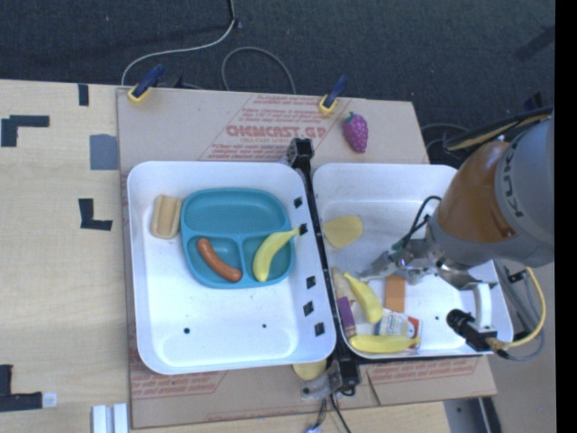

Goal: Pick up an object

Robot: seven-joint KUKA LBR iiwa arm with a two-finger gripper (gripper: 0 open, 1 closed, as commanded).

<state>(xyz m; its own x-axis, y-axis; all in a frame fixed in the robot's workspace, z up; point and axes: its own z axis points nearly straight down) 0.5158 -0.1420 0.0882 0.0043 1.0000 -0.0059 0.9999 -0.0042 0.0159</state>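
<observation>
Grey arm (532, 188) — orange band (478, 197)

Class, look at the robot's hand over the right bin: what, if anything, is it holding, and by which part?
It cannot be told: the hand hangs low above the small orange block, with nothing visibly between its tips.

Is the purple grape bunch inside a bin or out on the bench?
Out. The purple grape bunch lies on the brown board beyond the right bin, apart from its rim.
</observation>
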